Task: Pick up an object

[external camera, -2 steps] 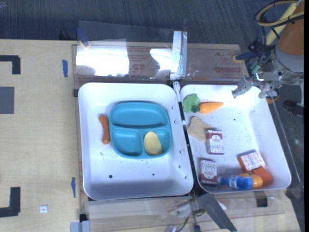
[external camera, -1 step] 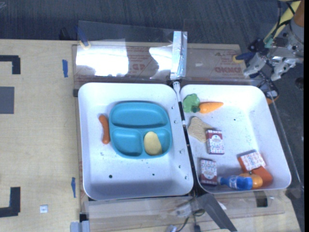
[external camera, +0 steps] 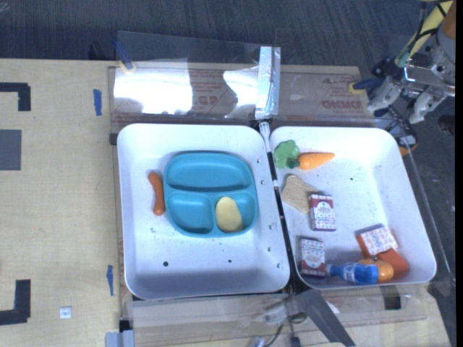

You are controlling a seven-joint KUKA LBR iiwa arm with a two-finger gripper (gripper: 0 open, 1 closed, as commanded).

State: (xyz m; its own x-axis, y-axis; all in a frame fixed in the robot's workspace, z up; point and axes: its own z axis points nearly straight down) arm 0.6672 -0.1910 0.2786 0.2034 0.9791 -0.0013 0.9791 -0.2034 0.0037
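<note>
wood-grain desk [external camera: 51, 215] spreads pale and flat on the left, marked with black corner shapes and bits of blue tape. next comes the left bin [external camera: 137, 266], shallow, white, glossy, with rounded corners. inside it an orange sausage-shaped piece [external camera: 157, 193] lies just beside the left edge of a smooth blue divided tray [external camera: 206, 176], and a yellow egg-like lump [external camera: 229, 213] sits in the tray's lower right compartment. bare white floor runs along the bin's front and left sides. a clear plastic sheet [external camera: 188, 78] with a shiny metal strip stands behind the bins.

the right bin [external camera: 362, 150] touches the left one along a shared rim. near that rim lie a green knobbly piece [external camera: 286, 152] touching a plastic carrot [external camera: 315, 160], then a tan flat slice [external camera: 296, 192], a small red carton [external camera: 322, 212], and another red carton [external camera: 312, 256] near the front. a blue bottle [external camera: 352, 272], an orange rounded item [external camera: 391, 264] and a third red carton [external camera: 375, 240] crowd the front right corner. the bin's back right area is open.

the hand [external camera: 405, 100] hovers over the bin's far right corner, outside the rim, grasping nothing; i cannot tell its finger state.
</note>
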